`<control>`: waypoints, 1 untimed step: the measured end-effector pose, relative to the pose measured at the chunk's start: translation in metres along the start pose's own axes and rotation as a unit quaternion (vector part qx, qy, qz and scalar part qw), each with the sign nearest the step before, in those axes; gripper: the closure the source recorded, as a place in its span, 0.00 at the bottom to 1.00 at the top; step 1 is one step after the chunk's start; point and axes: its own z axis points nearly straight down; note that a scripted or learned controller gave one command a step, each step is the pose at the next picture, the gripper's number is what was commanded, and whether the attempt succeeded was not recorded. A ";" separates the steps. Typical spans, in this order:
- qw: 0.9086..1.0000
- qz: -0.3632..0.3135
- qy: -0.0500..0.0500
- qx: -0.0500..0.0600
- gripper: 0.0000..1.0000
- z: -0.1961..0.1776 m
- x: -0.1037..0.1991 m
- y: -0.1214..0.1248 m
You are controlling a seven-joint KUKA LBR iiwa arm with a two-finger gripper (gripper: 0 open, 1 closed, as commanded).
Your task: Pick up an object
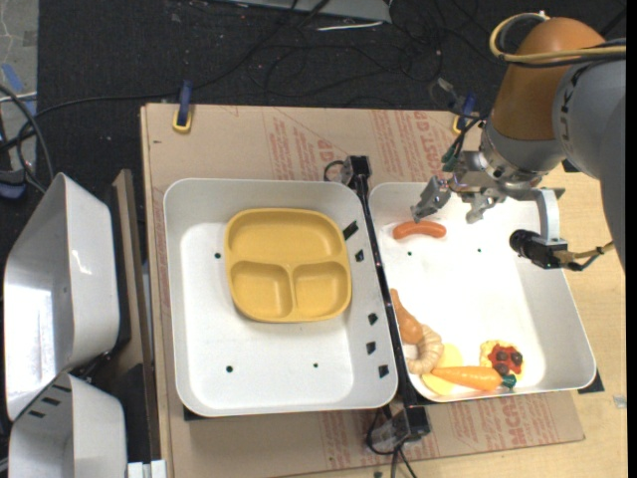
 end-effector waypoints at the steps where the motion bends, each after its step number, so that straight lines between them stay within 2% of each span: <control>1: 1.000 -0.001 -0.001 -0.007 0.00 -0.009 0.000 0.003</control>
